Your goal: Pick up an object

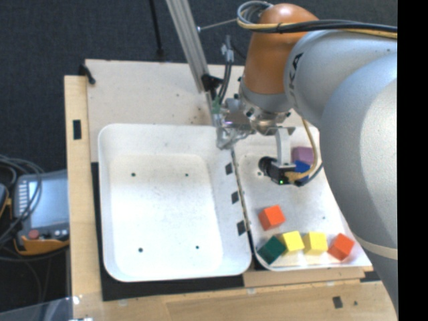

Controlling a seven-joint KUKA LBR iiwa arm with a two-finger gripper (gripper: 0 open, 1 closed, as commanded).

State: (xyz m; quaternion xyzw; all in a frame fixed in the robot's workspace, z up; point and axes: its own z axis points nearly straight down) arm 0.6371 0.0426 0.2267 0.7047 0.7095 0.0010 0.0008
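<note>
My gripper hangs over the back end of the divider between the two bins, under the orange wrist band. Nothing shows between its tips. In the right bin an orange block lies alone in the middle. Along the front wall sit a green block, two yellow blocks and an orange-red block. A purple block and a blue block lie further back, partly hidden by the arm.
The left bin is a shallow white tray with speckled floor. A slanted metal rail rises behind the bins. The big grey arm covers the right bin's far right side. A screen device sits off the bench at left.
</note>
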